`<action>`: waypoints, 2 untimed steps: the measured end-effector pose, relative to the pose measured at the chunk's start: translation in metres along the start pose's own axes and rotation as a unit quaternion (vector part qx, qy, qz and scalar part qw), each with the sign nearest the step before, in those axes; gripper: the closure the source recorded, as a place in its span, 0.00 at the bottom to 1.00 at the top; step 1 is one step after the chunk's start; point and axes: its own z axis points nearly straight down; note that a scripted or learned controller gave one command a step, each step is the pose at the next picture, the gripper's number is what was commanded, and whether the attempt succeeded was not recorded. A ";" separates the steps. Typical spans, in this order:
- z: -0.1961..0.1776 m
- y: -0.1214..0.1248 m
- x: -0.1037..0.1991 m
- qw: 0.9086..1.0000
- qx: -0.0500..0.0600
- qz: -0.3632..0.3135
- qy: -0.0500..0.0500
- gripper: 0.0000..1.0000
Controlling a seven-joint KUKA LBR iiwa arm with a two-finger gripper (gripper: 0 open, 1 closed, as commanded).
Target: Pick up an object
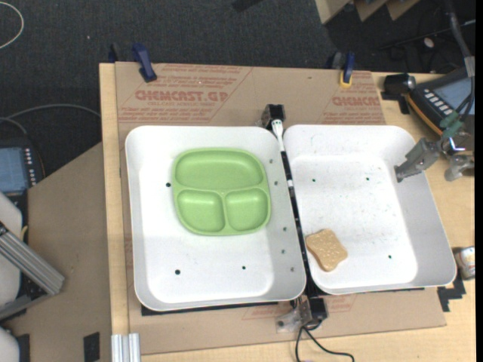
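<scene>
2 shallow white bins sit side by side on a brown board. The left bin (151, 262) holds a green divided plate (222, 191) with 3 compartments, 1 long one toward the far side and 2 smaller ones toward the near side. It lies flat in the far half of that bin, apart from the walls.

The right bin (362, 164) holds 1 small tan object, something like a piece of toast (327, 249), though the view is too coarse to be sure. It lies in the near left corner, just beside the wall that borders the other bin.

The gripper (407, 168) shows at the right edge, a grey piece hanging over the far right rim of the right bin, well apart from the toast. Nothing is between its tips that I can see, and I cannot tell whether they are spread or closed from this angle.

2 clamps pin the far edge of the board, a blue clamp (143, 61) on the left and a yellow-handled clamp (347, 70) on the right.
</scene>
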 end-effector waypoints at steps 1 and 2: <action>-0.102 0.001 -0.081 1.000 -0.015 0.007 -0.007 0.00; 0.023 0.000 -0.007 1.000 -0.002 0.001 0.000 0.00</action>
